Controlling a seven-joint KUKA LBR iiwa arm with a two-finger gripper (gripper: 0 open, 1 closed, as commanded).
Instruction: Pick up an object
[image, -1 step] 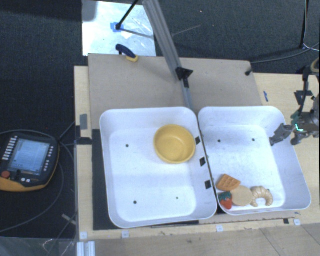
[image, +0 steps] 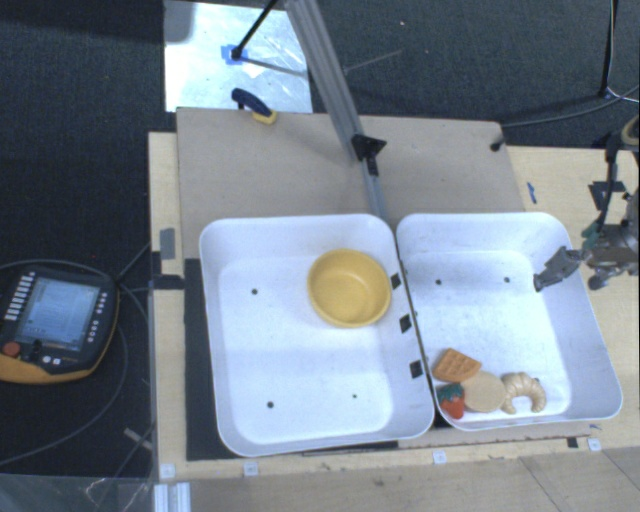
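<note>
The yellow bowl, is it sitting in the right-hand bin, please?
No, the yellow bowl sits in the left bin.

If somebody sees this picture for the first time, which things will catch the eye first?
The yellow bowl stands out most, alone near the upper right corner of the left bin. Next comes a cluster of small food-like items at the bottom edge of the right bin. The claw hangs over that bin's right rim.
</note>
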